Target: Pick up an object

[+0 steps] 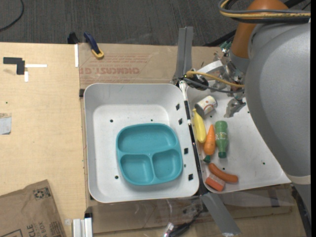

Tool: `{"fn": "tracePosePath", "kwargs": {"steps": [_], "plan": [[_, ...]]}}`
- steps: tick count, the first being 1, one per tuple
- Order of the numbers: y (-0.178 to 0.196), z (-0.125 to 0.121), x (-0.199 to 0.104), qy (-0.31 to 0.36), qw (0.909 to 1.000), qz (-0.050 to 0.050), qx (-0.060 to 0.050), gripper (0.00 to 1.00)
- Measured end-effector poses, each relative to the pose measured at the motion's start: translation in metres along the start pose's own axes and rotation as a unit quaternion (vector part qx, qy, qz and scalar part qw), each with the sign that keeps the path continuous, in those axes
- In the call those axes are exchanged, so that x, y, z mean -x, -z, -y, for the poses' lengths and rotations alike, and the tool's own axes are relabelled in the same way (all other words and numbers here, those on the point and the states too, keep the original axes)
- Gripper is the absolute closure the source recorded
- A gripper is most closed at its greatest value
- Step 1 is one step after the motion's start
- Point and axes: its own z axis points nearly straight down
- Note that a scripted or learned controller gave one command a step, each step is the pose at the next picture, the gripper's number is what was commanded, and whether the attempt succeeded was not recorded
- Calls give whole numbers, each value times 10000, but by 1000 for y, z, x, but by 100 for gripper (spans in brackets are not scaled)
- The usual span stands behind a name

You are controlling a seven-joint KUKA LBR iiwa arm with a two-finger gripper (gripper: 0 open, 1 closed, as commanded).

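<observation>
Grey arm (281,83) overhangs most of the right bin (247,157); pincer (232,90) sits at that bin's far end, can't tell its opening (cables and wrist clutter hide it), nothing seen held. Risk: items are packed along the bin's left wall, so a descent could clip two at once or jam against the divider. Nearest target, the small white can (206,104), lies just left of the pincer; banana (199,126), carrot (211,139), green bottle (221,138) and sausage (223,174) lie progressively nearer the camera. Teal tray (148,153) sits in the left bin (98,132).

Robot lab, plywood bench (39,112), white bins (94,147)
</observation>
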Motion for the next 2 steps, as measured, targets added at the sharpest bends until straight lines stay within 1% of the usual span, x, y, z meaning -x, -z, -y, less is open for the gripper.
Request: {"fn": "tracePosePath", "kwargs": {"steps": [1,2], "plan": [[0,15,62,27,10000,9,-2,0],[-1,9,-2,-106,9999,-2,2,0]]}}
